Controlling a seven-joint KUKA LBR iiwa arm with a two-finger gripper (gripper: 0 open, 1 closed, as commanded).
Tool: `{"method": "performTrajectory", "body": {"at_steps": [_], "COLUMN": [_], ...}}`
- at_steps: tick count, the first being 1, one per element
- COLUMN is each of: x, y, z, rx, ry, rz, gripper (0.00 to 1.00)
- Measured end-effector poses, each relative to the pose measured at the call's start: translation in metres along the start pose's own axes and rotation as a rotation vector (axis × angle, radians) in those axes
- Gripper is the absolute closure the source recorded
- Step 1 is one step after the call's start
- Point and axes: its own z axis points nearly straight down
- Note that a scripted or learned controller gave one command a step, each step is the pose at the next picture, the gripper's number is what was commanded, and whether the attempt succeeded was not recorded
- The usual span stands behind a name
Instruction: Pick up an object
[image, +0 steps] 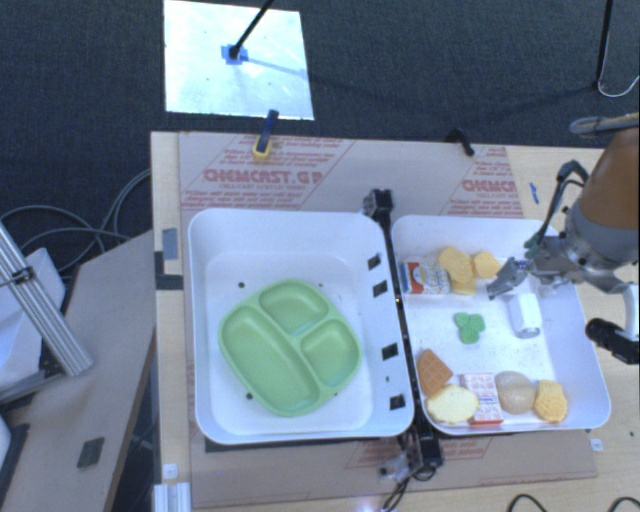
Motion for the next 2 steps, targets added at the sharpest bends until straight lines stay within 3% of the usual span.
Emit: {"method": "performTrajectory", "body": {"at_steps": [1, 2], "x": [0.0, 0.001], "y": [0.002, 0.003], "z": [-0.005, 0.039], "rx": [-0.01, -0.006], "ry": [-0.002, -0.001], "rz": [-0.003, -0.001], "gripper": [0.0, 0.0]}}
